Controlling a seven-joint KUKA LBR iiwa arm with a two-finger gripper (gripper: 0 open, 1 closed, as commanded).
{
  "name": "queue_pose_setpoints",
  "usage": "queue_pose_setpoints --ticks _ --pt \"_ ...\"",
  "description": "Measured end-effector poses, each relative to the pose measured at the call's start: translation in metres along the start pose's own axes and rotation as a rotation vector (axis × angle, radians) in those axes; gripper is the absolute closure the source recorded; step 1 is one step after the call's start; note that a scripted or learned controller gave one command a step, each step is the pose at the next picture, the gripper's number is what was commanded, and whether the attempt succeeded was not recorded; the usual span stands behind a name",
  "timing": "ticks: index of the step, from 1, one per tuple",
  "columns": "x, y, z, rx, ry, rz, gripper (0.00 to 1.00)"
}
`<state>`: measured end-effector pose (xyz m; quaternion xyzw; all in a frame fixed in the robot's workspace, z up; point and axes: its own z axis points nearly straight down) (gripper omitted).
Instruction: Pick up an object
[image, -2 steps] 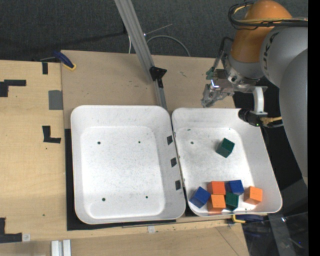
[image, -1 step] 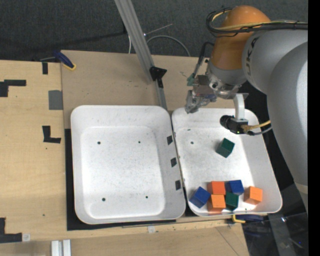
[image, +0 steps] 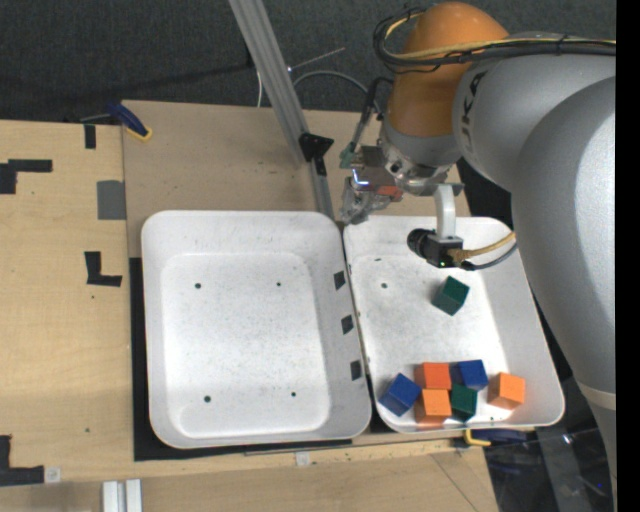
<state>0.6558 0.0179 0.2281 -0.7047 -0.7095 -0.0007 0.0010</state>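
— Pale wood surface (image: 60, 330), marked with black tape, carrying two white bins side by side. Where is the tool?

— The tool (image: 355, 205) hangs over the far left corner of the right bin (image: 400, 335), at the seam with the left bin (image: 160, 240). I cannot tell whether it is wide or narrow.

— And what is there to pick?

— Small plain cubes, each one solid colour, all in the right bin. One dark green cube (image: 451, 296) sits alone on the bin floor, toward the right wall and turned a little askew. It is near the tool but apart from it.

— The others?

— A cluster of six cubes (image: 452, 390) lies along the near edge: three orange, two blue, one dark green, touching or just beside each other. A blue cube (image: 400, 392) ends it on the left, and an orange cube (image: 508, 389) ends it on the right, by the near right corner. The cluster lies well apart from the tool.
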Motion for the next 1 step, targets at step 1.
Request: queue_pose_setpoints --ticks 1 --pt "0.0491 -0.0132 -0.0095 0.002 0.000 0.000 1.00"
